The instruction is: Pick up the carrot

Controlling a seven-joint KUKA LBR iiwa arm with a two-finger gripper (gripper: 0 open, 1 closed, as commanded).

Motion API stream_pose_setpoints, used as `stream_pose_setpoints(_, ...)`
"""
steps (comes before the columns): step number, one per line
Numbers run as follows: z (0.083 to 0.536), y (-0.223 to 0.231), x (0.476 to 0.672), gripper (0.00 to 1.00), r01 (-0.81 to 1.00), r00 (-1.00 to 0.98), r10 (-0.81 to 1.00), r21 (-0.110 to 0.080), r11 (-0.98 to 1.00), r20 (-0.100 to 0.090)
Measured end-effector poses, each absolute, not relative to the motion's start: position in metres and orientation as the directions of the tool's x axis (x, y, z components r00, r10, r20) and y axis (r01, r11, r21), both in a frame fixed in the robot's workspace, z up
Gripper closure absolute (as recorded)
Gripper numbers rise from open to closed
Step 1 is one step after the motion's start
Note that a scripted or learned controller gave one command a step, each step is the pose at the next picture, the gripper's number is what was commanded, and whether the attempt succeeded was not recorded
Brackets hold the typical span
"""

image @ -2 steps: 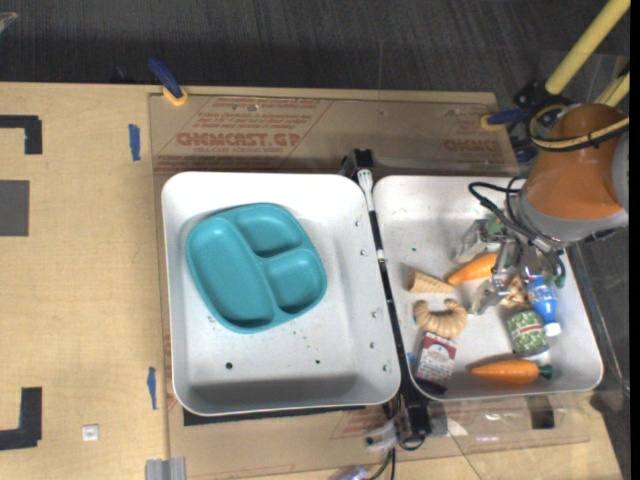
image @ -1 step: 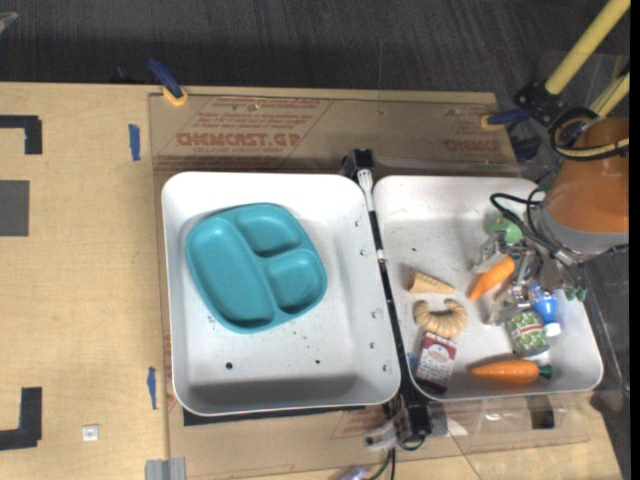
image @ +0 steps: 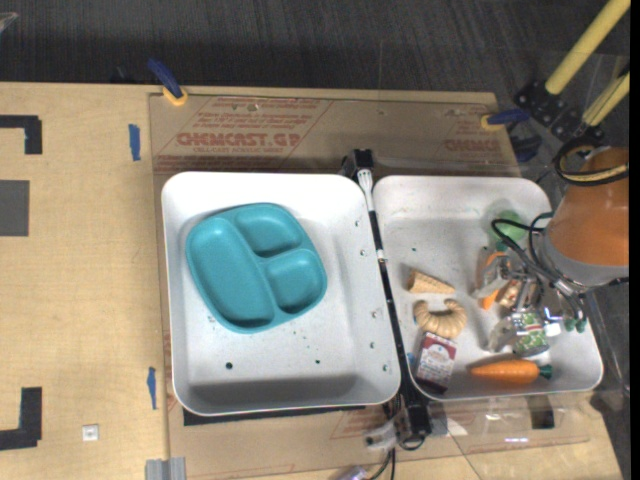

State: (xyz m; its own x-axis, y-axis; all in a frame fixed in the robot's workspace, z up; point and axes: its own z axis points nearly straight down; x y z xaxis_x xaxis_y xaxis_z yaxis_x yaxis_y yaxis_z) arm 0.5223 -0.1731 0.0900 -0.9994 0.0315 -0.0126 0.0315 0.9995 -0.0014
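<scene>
Carrot: lies flat near front wall of right bin, orange body pointing left, green top at its right end; nothing touching it
Room round carrot: bare bin floor on its left toward small red-and-white carton; front wall just beside it; right wall close past green end; open from above
Gripper: low inside right bin, just behind carrot & apart from it; wires & metal bits cluttered round tip
Fingers: can't tell if wide or narrow, too tangled w/ cables to read; nothing seen between them
Arm: comes in from right edge, orange band over bin's right wall, wrist pointing down & left
Other things, right bin: cone-shaped tan piece mid-floor; ring-shaped pastry toy just in front of it, touching carton's top; green item near back right, partly behind cables
Left bin: teal divided plate, 3 compartments, sits centre-left; wide bare floor to front & right
Bins: side by side, touching at black clip strip
Bench: tan board, black tape marks at left, blue clamps on rear edge
Room: dark carpet behind; yellow poles top right
</scene>
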Motion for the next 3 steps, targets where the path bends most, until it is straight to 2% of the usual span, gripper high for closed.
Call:
stream_pose_setpoints(1,0.104,-0.173,0.527,1.0,0.03,-0.999,0.03,-0.004,1.0,-0.027)
stream_pose_setpoints(2,0.103,-0.172,0.527,0.0,0.03,-0.999,0.03,-0.004,1.0,-0.025)
stream_pose_setpoints(3,0.114,-0.172,0.53,1.0,0.029,-0.999,0.029,-0.006,1.0,-0.035)
